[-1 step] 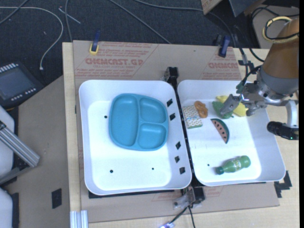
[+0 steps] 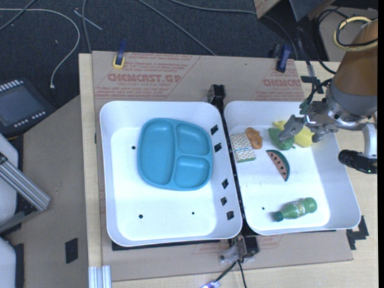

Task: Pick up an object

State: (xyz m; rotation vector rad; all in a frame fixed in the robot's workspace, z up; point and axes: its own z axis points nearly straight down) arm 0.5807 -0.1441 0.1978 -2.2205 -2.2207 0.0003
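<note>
Claw (image 2: 295, 128) hangs spread over the green and yellow toys (image 2: 281, 138); nothing is gripped, so pickup remains.

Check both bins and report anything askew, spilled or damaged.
Nothing spilled or broken. The green bottle lies on its side in the right bin rather than standing. The blue divided plate sits flat in the left bin. The rest are loose toy foods.

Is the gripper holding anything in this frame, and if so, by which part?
It cannot be told. The gripper sits low over the green and yellow toys at the back of the right bin, but nothing is visibly between its tips.
</note>
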